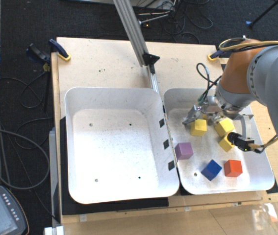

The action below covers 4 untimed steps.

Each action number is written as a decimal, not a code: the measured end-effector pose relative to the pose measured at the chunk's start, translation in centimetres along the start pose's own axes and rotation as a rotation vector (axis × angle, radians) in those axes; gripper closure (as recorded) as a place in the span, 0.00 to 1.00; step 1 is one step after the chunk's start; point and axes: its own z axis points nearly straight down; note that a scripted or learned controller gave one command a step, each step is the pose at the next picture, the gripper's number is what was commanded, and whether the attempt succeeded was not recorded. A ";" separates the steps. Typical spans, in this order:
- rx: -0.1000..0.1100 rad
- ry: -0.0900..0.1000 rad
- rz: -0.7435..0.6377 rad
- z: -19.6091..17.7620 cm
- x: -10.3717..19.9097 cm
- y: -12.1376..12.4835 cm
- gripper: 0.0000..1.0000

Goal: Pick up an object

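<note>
While I watch from the overhead camera, the arm [256, 72] reaches in from the right and hangs over the back of the right bin [264, 177], with the gripper [203, 115] low among the blocks. Whether the gripper is released or clenched I cannot tell, because the wrist hides it from this angle. What the next move turns on, as I judge it, is the nearest yellow block [198, 127]: it lies just below and slightly left of the gripper in the picture, toward the front of the bin, so close that I cannot tell whether they touch. It looks cube-like, so I see no long axis to line up with. A second yellow block [223, 127] sits just to its right, partly under the wrist, and a third [226, 143] lies a little further front beside a black and yellow cable end. I count three yellow blocks, one purple block [183, 150], one blue block [211, 170] and one orange block [233, 168], all in the right bin, the last three well apart from the gripper toward the front. I also count two bins, and the left bin [75, 102] holds no blocks.
</note>
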 end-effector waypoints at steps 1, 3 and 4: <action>-0.005 -0.001 0.001 -1.3 0.0 0.1 1.00; -0.011 -0.002 -0.003 -12.7 -0.4 0.3 1.00; -0.008 -0.001 -0.003 -15.1 -0.4 0.4 1.00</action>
